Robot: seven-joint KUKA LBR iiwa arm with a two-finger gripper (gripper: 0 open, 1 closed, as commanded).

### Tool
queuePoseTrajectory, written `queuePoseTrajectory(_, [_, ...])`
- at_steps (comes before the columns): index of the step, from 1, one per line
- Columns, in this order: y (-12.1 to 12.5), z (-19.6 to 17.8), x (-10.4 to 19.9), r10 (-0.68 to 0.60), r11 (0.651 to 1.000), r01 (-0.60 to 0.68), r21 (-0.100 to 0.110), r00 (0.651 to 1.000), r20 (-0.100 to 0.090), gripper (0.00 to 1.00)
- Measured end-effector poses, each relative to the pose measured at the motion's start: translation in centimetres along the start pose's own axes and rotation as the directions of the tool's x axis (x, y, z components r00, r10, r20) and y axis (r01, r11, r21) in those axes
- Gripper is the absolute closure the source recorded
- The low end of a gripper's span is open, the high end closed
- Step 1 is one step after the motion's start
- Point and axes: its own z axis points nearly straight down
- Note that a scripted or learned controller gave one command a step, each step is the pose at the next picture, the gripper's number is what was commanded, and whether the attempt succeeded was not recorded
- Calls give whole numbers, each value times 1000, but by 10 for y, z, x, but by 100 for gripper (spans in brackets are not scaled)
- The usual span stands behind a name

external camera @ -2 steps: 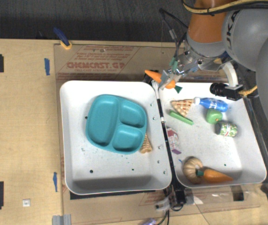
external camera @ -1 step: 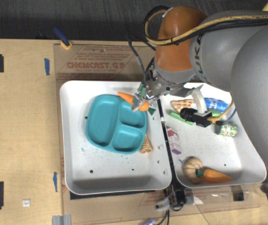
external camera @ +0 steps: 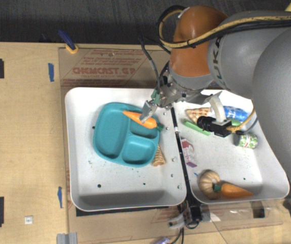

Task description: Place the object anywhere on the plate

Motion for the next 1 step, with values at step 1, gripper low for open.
queuePoseTrajectory(1, [2,-11,1,-3,1000,3,-5,1000,2,100])
